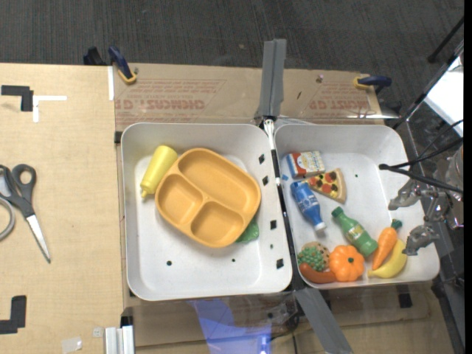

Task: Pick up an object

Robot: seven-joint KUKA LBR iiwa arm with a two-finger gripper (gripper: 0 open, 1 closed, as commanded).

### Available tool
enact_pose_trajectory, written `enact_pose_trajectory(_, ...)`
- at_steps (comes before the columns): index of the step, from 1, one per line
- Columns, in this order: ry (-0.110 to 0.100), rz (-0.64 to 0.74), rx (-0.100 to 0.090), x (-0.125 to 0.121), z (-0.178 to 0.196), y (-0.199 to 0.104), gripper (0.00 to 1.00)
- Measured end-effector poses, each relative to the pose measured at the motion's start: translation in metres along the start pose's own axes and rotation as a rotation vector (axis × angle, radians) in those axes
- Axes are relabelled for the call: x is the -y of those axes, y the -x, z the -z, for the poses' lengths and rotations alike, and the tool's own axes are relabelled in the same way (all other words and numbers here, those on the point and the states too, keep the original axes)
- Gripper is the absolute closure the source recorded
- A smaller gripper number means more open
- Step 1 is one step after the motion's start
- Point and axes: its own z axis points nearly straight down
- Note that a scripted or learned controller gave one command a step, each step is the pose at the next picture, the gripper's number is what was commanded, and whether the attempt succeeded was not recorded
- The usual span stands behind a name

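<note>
**Gripper at the right bin's edge, toys untouched**

The gripper (413, 216) sits at the right rim of the right bin (369, 140), its two metal fingers (404, 196) spread apart with nothing between them. Near it lie a carrot (384, 246) and a banana (393, 264); further left are a pumpkin (347, 263), a green bottle (354, 232), a blue bottle (307, 206) and a pizza slice (329, 184). The left bin (144, 271) holds an orange divided plate (207, 196) and a yellow bottle (157, 169). Scissors (28, 206) rest on the desk (59, 271), far left.
</note>
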Motion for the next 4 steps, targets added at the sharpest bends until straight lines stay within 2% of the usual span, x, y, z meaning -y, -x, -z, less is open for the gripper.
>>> enact_pose_trajectory(1,0.0,-0.043,-0.001,-0.054,-0.102,-0.003,0.0)
enact_pose_trajectory(2,0.0,-0.043,0.0,-0.102,-0.105,0.014,0.0)
enact_pose_trajectory(3,-0.003,-0.101,0.013,-0.116,-0.102,0.002,0.0)
enact_pose_trajectory(4,-0.001,-0.215,0.003,-0.111,-0.063,0.097,0.0)
